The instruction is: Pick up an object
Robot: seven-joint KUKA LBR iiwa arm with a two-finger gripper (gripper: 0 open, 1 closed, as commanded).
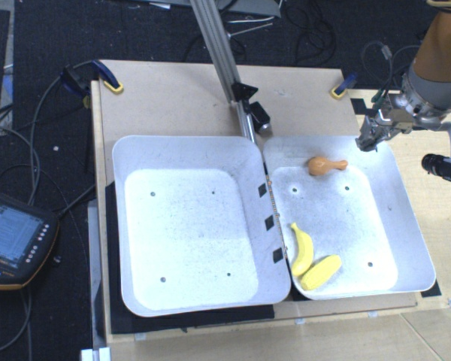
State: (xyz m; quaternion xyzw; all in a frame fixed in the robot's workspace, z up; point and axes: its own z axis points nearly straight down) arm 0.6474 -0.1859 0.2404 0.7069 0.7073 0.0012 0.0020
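Observation:
The right bin point(406, 224) holds an orange chicken-drumstick toy point(325, 165) near its far edge, a yellow banana point(301, 247) at its near left and a yellow lemon-like piece point(320, 272) touching the banana's lower end. My gripper point(370, 140) hangs over the far right corner of that bin, to the right of the drumstick and apart from it. Nothing shows between its fingers.
The left bin point(135, 156) lies beside the right one, with black clips along the shared wall. A slanted metal pole point(219, 43) rises behind the bins. Yellow clamps point(113, 87) hold the board's far corners. A teach pendant point(11, 239) lies on the floor at left.

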